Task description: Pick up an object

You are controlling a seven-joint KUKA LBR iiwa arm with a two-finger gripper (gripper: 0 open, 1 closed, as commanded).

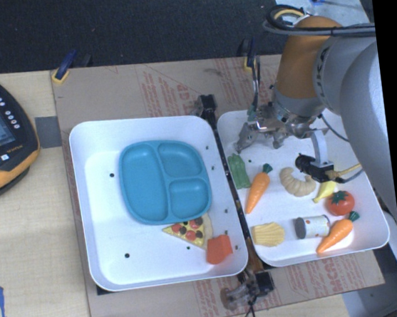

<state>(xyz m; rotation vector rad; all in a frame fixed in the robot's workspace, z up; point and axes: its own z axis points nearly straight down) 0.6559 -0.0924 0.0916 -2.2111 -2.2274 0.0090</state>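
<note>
- While my gripper (273, 132) hangs over the far end of the right bin (381, 239), its fingers look spread, with nothing between them.
- Nearest the camera in that bin lie a carrot (333, 236), a small can (312, 226) and a ridged yellow chip (268, 234).
- Farther back sit a tomato (340, 202), a banana (325, 190), a croissant (296, 181) and a second carrot (256, 190), which lies just below my gripper.
- That second carrot is my likeliest target. I judge it to be light, stiff, smooth plastic that could slip, so I'd pinch across its thick middle.
- A green piece (239, 171) lies along the bin's left wall.
- Left bin (89, 203): blue plate (164, 180), pizza slice (188, 231), red block (219, 248).
</note>
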